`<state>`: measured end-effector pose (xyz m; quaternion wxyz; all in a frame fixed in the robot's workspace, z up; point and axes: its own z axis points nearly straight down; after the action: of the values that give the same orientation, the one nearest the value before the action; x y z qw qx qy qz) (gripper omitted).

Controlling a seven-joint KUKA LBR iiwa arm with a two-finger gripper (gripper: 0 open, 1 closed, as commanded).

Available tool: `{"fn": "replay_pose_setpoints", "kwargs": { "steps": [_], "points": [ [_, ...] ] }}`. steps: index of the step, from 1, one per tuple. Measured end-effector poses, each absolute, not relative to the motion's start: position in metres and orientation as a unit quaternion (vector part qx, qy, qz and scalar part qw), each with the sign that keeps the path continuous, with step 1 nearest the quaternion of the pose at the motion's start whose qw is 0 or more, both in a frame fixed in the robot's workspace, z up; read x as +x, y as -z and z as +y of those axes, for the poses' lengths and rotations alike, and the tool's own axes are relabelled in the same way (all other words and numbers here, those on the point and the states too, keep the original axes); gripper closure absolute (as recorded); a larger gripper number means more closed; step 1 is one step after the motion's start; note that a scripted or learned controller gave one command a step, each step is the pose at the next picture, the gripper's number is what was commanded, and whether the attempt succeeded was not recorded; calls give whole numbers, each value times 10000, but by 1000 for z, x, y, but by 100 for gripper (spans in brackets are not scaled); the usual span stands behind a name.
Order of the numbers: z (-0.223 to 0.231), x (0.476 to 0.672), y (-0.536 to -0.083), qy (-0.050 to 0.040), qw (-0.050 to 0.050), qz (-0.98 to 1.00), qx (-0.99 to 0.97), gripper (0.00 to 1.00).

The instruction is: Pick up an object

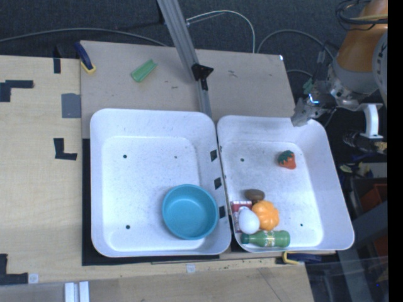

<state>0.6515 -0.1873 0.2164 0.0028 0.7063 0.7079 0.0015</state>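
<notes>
While the arm reaches in from 3 o'clock, its gripper hangs over the 1 o'clock corner of the right bin; whether it is spread or pressed together I cannot tell, and nothing visible sits in it. Below it, toward 7 o'clock, a toy strawberry lies alone. At the bin's 6 o'clock edge cluster a brown piece, an orange fruit, a white egg, a small red-and-white item and a green bottle on its side. A blue bowl sits at 5 o'clock in the left bin.
</notes>
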Motion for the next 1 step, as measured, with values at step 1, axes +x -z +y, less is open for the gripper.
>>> {"fn": "replay_pose_setpoints", "kwargs": {
  "steps": [1],
  "points": [
    [-187,652,-231,-4,5,7078,7064,100]
  ]
}}
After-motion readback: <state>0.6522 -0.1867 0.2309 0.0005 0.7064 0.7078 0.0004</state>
